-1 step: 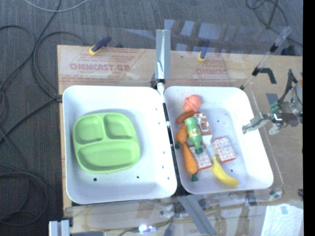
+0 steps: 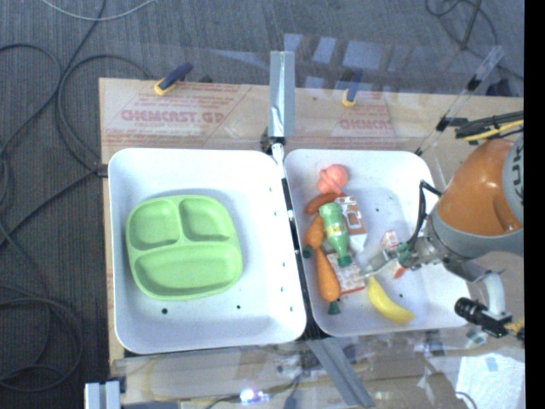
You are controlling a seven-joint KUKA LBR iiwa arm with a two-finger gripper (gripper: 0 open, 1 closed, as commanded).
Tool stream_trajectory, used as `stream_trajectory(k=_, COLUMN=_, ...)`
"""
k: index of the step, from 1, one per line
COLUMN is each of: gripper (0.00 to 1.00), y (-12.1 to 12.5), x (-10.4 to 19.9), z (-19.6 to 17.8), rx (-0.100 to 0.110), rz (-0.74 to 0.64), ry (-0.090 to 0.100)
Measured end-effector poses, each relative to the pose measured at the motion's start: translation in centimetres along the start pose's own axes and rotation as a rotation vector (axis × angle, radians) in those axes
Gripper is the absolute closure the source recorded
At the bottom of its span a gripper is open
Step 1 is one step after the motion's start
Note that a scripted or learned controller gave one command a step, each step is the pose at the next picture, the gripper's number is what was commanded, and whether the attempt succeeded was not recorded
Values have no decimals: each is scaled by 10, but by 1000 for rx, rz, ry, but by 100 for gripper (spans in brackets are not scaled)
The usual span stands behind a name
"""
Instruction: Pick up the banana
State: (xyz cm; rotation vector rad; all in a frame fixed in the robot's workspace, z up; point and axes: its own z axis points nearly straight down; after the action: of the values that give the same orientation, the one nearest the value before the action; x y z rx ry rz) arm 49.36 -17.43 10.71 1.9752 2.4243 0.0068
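Fingers of the grey two-finger gripper (image 2: 381, 262), state unclear, hover just far of the curved yellow banana (image 2: 388, 302), lying diagonally near-right.

A yellow banana (image 2: 389, 302) lies in a white bin (image 2: 400, 169) beside an orange carrot (image 2: 327, 278), a green bottle (image 2: 335, 230) and what may be a peach-pink fruit (image 2: 334, 177); a lime-green tray (image 2: 183, 245) fills the neighbouring bin.
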Motion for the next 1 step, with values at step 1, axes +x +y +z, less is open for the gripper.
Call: stream_trajectory(k=1, gripper=0, y=2, x=37, z=14, rx=-2, rz=474, ry=-1)
